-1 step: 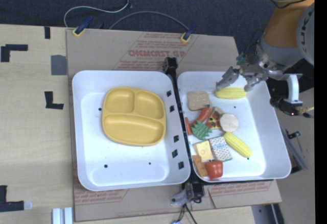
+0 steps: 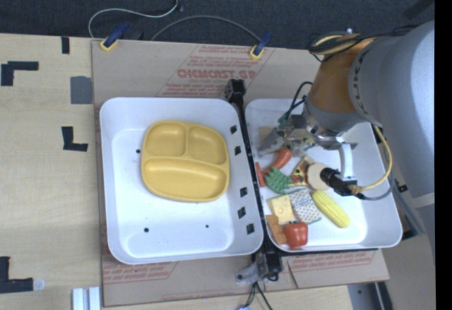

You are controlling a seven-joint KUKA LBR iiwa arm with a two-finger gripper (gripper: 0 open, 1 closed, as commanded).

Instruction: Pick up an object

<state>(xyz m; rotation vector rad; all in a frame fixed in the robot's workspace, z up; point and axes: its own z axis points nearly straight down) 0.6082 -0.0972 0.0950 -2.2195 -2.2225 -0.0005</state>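
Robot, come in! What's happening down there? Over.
Gripper low in right bin, above carrot. Nothing seen held. Toy food crowded: corn, tomato. Yellow tray in left bin.

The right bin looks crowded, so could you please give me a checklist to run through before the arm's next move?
1. Gripper over the right bin, where the toys lie: ok.
2. Object between the fingers: cannot tell; they are too blurred against the clutter.
3. Nearest target isolated: not ok; the orange carrot lies close beside the green piece.
4. Easier target available: ok; the corn cob lies more exposed toward the bin's right side.
5. Cable clear of the toys: not ok; its black end hangs right above the corn cob.
6. Yellow divided plate in the left bin, out of the way: ok.
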